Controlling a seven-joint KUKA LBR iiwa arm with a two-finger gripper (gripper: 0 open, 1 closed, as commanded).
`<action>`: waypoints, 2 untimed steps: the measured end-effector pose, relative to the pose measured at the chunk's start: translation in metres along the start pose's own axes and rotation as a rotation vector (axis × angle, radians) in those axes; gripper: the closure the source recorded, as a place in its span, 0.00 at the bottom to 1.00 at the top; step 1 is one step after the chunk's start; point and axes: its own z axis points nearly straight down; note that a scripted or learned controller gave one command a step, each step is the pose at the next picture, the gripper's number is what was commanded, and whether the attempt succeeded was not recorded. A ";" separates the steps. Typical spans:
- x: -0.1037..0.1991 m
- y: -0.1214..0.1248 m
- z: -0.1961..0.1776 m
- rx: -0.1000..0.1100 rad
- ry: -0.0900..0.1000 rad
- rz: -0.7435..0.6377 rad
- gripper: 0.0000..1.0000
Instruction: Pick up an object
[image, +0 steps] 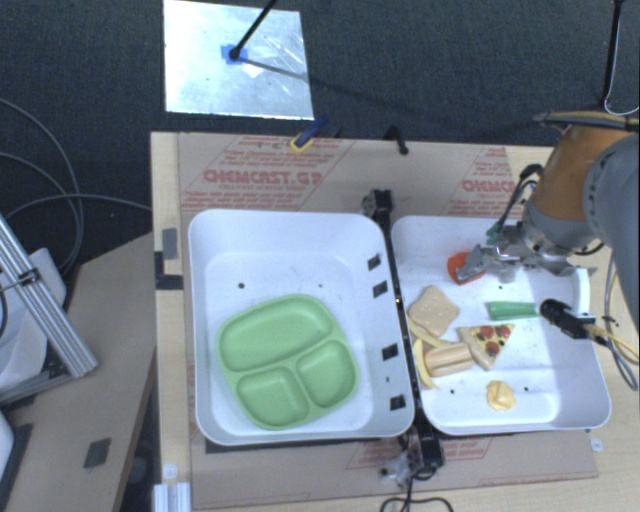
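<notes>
Even, soft light; slight blur

The arm (590, 190) runs off the right edge, most of its length cut away. Its hand (487, 257) partly covers an orange object (459, 267) too small to identify. The finger positions cannot be made out from here.

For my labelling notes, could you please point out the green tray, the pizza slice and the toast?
green tray (262, 340): camera view, its large compartment.
pizza slice (490, 342): camera view, its topping.
toast (433, 311): camera view, its centre.
</notes>
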 end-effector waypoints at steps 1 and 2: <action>0.001 0.028 -0.005 -0.008 -0.001 -0.009 0.00; 0.041 0.027 -0.004 -0.005 0.001 -0.010 0.00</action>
